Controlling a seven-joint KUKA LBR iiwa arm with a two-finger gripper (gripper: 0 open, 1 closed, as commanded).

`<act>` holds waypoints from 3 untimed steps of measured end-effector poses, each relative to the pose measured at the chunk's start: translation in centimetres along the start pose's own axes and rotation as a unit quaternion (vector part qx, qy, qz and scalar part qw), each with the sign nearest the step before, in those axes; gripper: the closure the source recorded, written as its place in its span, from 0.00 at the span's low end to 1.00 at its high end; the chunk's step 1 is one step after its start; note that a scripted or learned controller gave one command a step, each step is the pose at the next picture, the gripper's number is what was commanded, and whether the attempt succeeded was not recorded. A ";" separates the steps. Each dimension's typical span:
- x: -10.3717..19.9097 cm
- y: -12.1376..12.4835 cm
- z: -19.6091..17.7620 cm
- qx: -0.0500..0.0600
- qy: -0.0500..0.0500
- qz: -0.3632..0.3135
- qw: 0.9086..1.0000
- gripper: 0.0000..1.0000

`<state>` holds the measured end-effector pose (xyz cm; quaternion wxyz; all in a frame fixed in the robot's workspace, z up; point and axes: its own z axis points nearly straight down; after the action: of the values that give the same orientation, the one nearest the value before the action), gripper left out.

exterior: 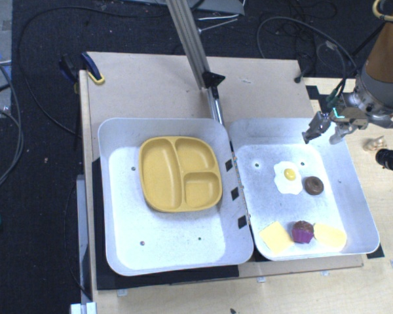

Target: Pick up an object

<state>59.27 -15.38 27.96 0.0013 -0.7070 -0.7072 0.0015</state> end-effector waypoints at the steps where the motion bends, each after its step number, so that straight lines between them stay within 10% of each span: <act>1: 0.0 0.1 -0.2 -0.002 0.000 0.000 1.000 0.00; 3: 1.0 -0.2 11.3 -0.001 0.000 0.001 1.000 0.00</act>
<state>58.98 -14.36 16.63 0.0012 -0.7075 -0.7067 0.0009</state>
